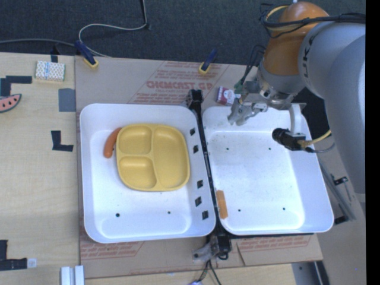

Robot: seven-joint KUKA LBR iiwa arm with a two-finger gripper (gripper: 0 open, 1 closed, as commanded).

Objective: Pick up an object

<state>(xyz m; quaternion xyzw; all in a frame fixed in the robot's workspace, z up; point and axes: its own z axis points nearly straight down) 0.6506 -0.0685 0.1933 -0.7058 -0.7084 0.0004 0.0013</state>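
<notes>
far left on the table [35, 177]: a small patterned block [50, 70] and a red slice-shaped toy [9, 102], both outside the bins. next, the left bin [101, 218], holding a yellow divided plate [153, 157] with an orange sausage-like toy [110, 143] touching the plate's left edge, long axis running roughly top to bottom with a slight lean. then, against the left wall of the right bin [309, 212], low down, a second small orange stick [221, 203], long axis also near vertical in the view, upper end tilted a little toward the left. above the bins, a small red-and-white packet [224, 95] on the cardboard near the right bin's upper left corner. over that corner, the tool [237, 117], hanging from the grey arm, nothing visible between the fingertips; open or closed, cannot tell.

likely pick: the orange stick in the right bin, nearest to the tool though still well apart. probably light, stiff plastic or rubber, smooth and somewhat slippery, not fragile. best taken across the short width near the middle, fingers closing left to right across the long axis. risk: the bin wall just beside it crowding one finger. the sausage toy by the plate similarly light, but hemmed in by the plate's rim.
</notes>
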